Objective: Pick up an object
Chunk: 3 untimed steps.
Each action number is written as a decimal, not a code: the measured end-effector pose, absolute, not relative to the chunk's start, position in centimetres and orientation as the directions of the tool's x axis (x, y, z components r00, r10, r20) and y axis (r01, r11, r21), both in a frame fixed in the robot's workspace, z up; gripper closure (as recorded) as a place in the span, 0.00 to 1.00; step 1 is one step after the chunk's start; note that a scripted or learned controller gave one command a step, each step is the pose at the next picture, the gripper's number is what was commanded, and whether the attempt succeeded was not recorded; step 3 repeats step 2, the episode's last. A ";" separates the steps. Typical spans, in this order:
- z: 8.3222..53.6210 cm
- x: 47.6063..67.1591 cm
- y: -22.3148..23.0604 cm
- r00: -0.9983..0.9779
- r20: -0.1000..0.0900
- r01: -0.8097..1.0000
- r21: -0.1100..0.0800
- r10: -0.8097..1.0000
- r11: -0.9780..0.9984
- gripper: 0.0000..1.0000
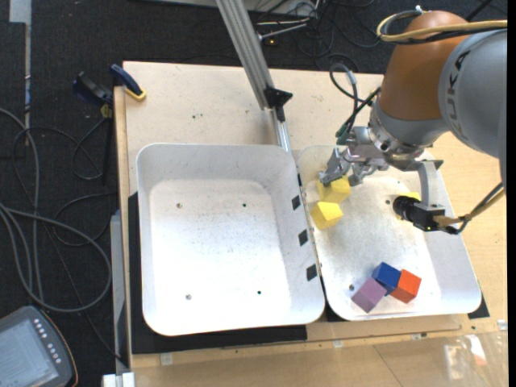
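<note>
My gripper (342, 176) hangs over the far left part of the right bin (451, 256). A yellow block (338, 189) sits between its fingertips, and the fingers are shut on it. A second yellow block (327, 213) lies just below it on the bin floor, close to the left wall. Near the bin's front edge a blue block (387, 275), an orange block (408, 285) and a purple block (369, 295) lie bunched together.
The left bin (210, 232) stands beside the right one, their walls meeting at black clips (305, 236). A slanted metal pole (250, 47) reaches down to the bins' far junction. A black fitting (415, 212) on the arm hangs over the right bin.
</note>
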<state>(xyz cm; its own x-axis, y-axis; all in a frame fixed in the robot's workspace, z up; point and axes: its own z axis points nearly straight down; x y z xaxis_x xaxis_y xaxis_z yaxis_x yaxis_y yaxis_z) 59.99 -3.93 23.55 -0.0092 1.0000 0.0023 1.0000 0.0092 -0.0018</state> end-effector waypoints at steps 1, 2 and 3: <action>22.7 59.4 2.0 -0.009 0.002 1.000 -0.002 1.000 0.009 1.00; 22.1 57.7 7.4 -0.008 0.002 1.000 -0.003 1.000 0.008 1.00; 22.1 57.7 7.4 -0.008 0.002 1.000 -0.003 1.000 0.008 1.00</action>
